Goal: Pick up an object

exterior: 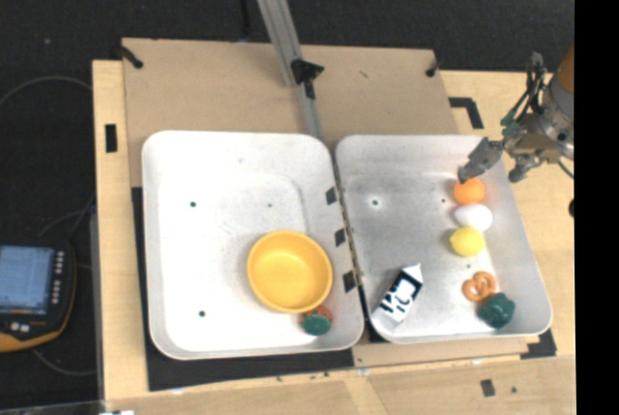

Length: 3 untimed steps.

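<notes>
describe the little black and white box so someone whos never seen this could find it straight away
Start at the right white bin and go to its near edge, towards the divider between the two bins. The black and white box lies there tilted, apart from the other items. The orange ball, white ball and yellow ball line the far right side and are round; this is the only boxy, two-tone item.

Right bin (387,171): left and centre floor open; objects line its right wall; carton (399,293) near front.

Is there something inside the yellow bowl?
The yellow bowl looks empty inside. A small green and red thing touches its near rim; whatever lies under the bowl is covered.
</notes>
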Available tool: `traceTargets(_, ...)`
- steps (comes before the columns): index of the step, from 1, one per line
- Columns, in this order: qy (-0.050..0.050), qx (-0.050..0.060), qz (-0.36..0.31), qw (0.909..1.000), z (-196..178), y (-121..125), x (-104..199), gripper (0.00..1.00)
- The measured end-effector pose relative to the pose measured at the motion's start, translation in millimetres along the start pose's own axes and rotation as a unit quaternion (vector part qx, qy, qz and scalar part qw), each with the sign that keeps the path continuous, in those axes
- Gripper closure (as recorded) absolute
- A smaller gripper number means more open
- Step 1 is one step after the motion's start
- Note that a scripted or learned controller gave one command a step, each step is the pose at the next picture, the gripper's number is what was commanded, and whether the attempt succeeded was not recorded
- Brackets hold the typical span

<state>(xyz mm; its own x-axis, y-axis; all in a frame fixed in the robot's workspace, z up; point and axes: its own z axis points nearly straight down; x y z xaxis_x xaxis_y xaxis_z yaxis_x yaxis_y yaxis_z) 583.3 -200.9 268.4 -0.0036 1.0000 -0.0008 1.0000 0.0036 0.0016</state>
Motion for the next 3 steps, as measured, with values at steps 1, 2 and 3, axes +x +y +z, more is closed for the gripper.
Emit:
traceTargets(1,0.0,0.0,0.0,1.0,0.0,0.0,0.0,0.0)
traceTargets(2,0.0,0.002,0.002,1.0,42.5,-3.4,-0.1,0.0)
traceTargets(3,-0.001,0.003,0.002,1.0,88.1,-6.6,-8.7,0.0)
